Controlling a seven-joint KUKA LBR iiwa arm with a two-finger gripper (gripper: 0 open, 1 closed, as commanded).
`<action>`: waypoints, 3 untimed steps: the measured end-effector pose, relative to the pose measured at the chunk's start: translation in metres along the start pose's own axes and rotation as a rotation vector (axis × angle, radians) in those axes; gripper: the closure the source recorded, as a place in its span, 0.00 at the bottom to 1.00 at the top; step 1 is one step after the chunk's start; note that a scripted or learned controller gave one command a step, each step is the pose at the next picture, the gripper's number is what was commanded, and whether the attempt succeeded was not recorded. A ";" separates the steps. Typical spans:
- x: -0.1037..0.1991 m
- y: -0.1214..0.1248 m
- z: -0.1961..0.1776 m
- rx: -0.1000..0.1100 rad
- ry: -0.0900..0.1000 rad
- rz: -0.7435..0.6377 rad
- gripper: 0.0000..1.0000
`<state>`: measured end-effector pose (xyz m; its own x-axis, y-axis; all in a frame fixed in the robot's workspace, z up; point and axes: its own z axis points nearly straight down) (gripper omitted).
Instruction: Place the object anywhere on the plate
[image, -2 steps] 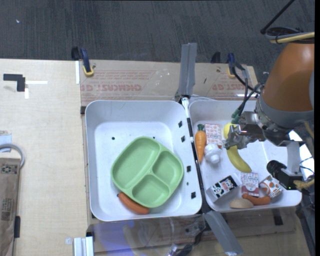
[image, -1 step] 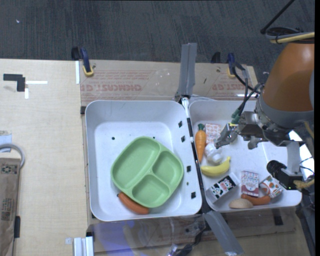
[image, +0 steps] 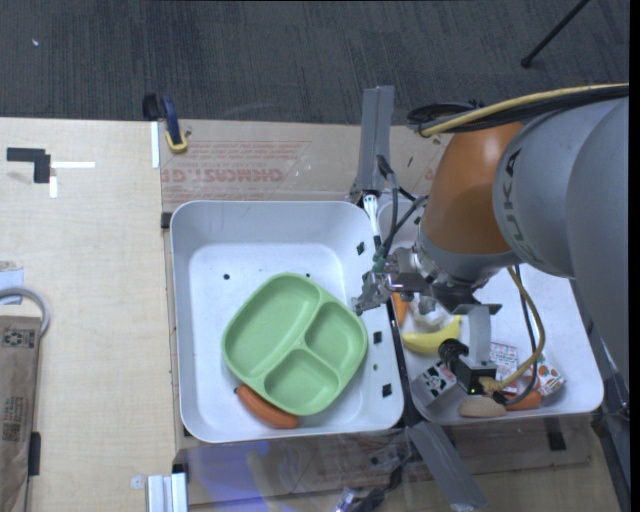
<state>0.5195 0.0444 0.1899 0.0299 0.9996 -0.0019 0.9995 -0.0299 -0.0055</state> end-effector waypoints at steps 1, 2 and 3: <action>0.166 -0.011 0.068 -0.001 -0.001 0.089 0.00; 0.151 -0.001 0.087 -0.020 0.012 0.144 0.00; 0.148 0.000 0.078 -0.022 0.007 0.146 1.00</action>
<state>0.5240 0.1917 0.1112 0.1748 0.9846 0.0058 0.9845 -0.1749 0.0167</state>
